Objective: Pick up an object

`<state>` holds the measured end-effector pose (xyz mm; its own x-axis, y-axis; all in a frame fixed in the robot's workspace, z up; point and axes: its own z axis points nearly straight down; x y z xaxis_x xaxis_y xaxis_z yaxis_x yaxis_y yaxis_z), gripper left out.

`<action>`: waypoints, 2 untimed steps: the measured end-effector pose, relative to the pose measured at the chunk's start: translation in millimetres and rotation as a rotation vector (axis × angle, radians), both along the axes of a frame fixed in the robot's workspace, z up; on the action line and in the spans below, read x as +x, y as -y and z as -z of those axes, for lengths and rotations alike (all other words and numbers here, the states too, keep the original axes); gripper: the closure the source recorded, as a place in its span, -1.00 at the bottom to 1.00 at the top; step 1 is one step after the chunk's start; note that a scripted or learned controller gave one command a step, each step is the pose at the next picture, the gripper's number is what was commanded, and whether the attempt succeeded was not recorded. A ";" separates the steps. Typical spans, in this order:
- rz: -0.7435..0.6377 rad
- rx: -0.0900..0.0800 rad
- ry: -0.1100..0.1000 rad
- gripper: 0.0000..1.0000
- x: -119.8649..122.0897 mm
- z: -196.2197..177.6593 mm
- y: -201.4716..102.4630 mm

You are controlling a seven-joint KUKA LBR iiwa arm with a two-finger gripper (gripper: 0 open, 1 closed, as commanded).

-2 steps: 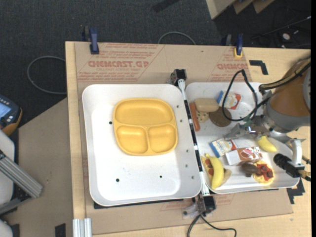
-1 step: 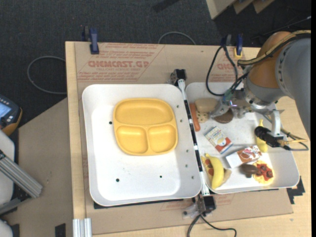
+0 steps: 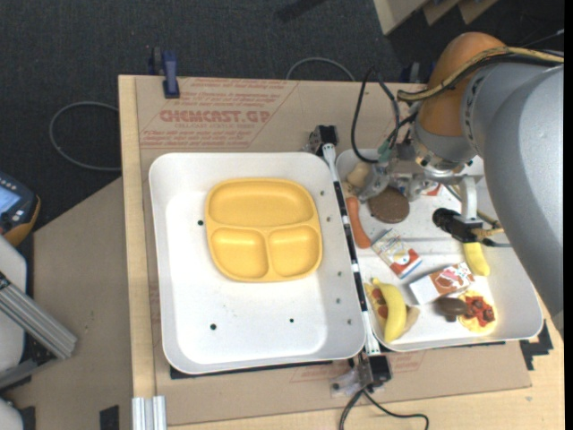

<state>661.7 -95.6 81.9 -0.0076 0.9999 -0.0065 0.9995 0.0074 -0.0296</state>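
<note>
I saw the gripper [image 3: 421,186] low in the right bin [image 3: 528,316], beside a flat brown disc [image 3: 390,207]; whether it was clenched or released I could not tell. A smooth orange sausage [image 3: 358,221] lay along the left wall. Toward the front lay small cartons [image 3: 403,260], a banana [image 3: 391,310] and a yellow piece [image 3: 477,259]. The left bin [image 3: 179,312] held a glossy, three-part yellow tray [image 3: 263,227].
</note>
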 end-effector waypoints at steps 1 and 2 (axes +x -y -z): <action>0.017 0.005 0.023 -1.00 -106.0 -8.3 58.9; 0.007 0.010 0.025 -1.00 -161.3 -2.3 2.7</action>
<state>500.4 -98.3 84.2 -0.0007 1.0000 0.0036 1.0000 0.0007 -0.0049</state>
